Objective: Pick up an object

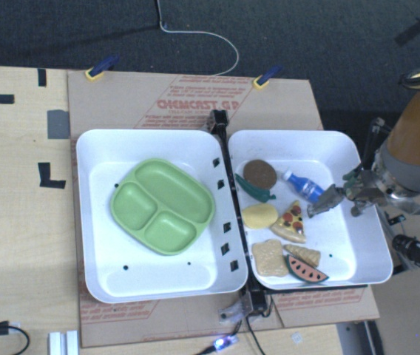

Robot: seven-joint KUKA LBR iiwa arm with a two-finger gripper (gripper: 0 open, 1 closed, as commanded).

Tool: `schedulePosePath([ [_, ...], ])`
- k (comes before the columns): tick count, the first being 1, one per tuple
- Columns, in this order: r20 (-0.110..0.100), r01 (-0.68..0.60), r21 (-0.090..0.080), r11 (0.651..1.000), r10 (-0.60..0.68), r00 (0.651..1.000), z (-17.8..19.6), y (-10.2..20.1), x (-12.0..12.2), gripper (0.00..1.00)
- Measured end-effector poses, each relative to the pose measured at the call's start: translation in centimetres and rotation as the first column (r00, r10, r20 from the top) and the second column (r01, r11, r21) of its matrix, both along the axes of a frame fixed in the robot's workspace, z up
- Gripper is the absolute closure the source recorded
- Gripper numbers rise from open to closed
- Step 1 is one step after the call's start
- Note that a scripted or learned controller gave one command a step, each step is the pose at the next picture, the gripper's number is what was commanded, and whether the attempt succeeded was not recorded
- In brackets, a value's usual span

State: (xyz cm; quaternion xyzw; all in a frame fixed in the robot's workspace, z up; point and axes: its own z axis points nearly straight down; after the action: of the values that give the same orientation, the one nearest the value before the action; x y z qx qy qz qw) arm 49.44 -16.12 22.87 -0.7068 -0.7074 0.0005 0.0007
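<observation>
A: Hovering over the right bin, the claw looks spread and holds nothing; the blue bottle lies just left of it.

B: Crowding is the risk: pizza slice and yellow piece sit close, so a finger may nudge them. Cardboard covers the desk; dark carpet beyond.

Left white bin holds a green divided plate. Both bins sit on brown cardboard sheet, printed in red, clipped at its far edge by two blue-yellow clamps. A white cable lies beyond.
</observation>
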Motion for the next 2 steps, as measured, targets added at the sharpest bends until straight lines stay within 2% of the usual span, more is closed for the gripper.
schedulePosePath([
  [1,-0.001,-0.001,0.000,1.000,0.001,1.000,1.0,0.0,0.0,1.00],
  [2,0.001,0.006,-0.003,1.000,-0.006,1.000,-15.1,-6.6,0.9,1.00],
])
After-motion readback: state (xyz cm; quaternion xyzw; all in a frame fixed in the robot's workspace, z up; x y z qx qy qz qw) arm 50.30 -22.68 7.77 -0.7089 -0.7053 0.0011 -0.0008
